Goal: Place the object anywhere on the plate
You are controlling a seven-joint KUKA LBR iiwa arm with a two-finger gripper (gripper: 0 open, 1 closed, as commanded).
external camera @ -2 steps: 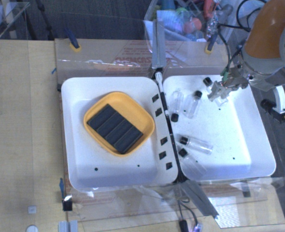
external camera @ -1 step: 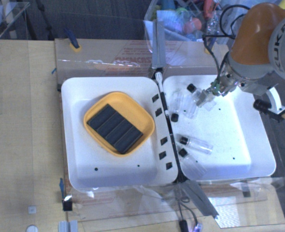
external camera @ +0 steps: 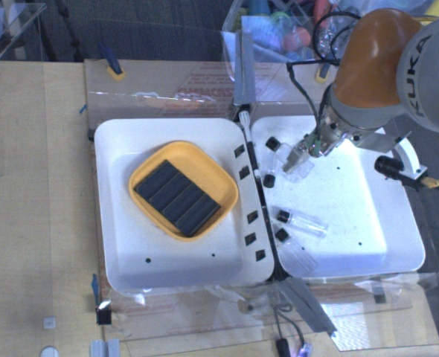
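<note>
On the pale wooden surface [external camera: 26,199], a clear syringe-like object [external camera: 303,221] lies loose near the right bin's [external camera: 398,255] front, well apart from the yellow plate [external camera: 223,178] in the left bin [external camera: 123,143]; beyond, the gripper [external camera: 303,153] pinches something clear

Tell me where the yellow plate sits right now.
The yellow plate lies in the left bin of the camera view, near its middle, with a dark ridged slab on it; the gripper is over the right bin.
</note>
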